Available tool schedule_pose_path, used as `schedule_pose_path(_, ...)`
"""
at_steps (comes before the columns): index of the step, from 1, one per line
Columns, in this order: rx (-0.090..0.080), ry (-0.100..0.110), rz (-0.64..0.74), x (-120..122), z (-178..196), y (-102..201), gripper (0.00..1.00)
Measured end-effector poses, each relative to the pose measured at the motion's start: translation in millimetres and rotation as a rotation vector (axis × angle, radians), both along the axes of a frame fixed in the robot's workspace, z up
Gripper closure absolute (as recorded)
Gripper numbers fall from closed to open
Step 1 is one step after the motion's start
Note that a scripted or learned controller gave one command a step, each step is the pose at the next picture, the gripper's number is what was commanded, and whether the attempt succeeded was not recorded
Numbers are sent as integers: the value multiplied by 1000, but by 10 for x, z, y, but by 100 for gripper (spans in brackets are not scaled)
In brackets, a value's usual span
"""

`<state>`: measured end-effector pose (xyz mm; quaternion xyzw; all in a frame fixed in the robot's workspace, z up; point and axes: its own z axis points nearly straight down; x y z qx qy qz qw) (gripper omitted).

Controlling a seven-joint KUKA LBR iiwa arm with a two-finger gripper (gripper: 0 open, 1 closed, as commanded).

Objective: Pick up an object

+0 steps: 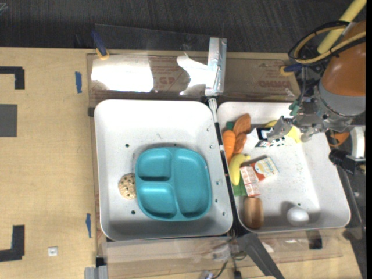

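Note:
My gripper (274, 135) hangs over the back middle of the right bin (325, 179), reaching in from the right under the orange wrist band. Something yellow (293, 134) shows just behind it. To its left lie an orange carrot (229, 142) and another orange piece (242, 123). Below it are a yellow banana (236, 166) and a small red-and-white carton (258, 173). A brown cylinder (253, 211) and a white egg-shaped object (298, 215) rest near the bin's front edge.
The left bin (110, 132) holds a teal divided plate (172, 182) and a speckled cookie (127, 185) by the plate's left side. A clear plastic sheet and cardboard stand behind both bins. Yellow and black cables loop at the upper right.

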<state>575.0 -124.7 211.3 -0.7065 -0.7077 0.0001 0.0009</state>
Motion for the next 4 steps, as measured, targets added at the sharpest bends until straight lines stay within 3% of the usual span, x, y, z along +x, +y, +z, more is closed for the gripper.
schedule_pose_path(1,0,7,-38,-370,-963,160,0)
schedule_pose_path(2,-6,-10,-25,-305,-1236,104,0)
schedule_pose_path(3,-6,-12,-25,-298,-1136,109,100)
schedule_pose_path(4,3,-11,-50,-227,-221,972,100)
